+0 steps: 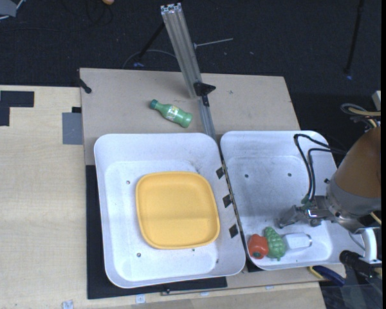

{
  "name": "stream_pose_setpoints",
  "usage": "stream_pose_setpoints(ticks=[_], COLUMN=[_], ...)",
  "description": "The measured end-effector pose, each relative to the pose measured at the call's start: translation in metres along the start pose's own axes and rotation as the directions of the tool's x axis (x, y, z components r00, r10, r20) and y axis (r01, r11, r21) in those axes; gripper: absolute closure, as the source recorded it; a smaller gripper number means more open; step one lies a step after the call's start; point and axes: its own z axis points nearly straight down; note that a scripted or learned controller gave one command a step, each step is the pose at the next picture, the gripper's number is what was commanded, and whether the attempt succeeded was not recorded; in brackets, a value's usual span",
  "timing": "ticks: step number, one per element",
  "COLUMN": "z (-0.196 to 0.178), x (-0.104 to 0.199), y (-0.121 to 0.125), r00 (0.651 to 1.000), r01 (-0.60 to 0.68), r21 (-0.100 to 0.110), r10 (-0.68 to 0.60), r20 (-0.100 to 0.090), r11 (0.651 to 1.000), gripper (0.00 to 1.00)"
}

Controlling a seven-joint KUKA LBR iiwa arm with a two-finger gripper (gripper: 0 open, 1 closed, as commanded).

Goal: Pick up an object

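Observation:
A red toy pepper [257, 245] and a green knobbly toy [275, 243] lie side by side in the right bin [264, 159], at its front left corner. A small whitish item [298, 241] rests just to their right. My gripper [291, 223] hangs low in this bin, just above and to the right of the green toy, with the grey arm [357, 179] reaching in from the right. Nothing shows in its grasp. A square yellow plate [177, 208] lies flat in the middle of the left bin [112, 153].
A green bottle [172, 113] lies on its side on the bench behind the left bin. An aluminium rail [185, 47] slants up from the gap between the bins. Black cables [305, 153] loop over the right bin's far right corner.

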Motion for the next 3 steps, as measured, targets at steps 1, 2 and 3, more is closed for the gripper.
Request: stream_pose_setpoints(ticks=[1, 2, 3], z=[-0.012, -0.069, -0.12], x=[-0.002, -0.001, 0.003], y=[0.001, 0.01, 0.02], r00=[1.0, 1.0, 1.0], r01=[-0.003, -0.001, -0.001], r21=[-0.004, -0.009, -0.009], r10=[0.003, 0.001, 0.001], r20=[0.002, 0.003, 0.003], r11=[1.0, 1.0, 1.0], gripper=[1.0, 1.0, 1.0])
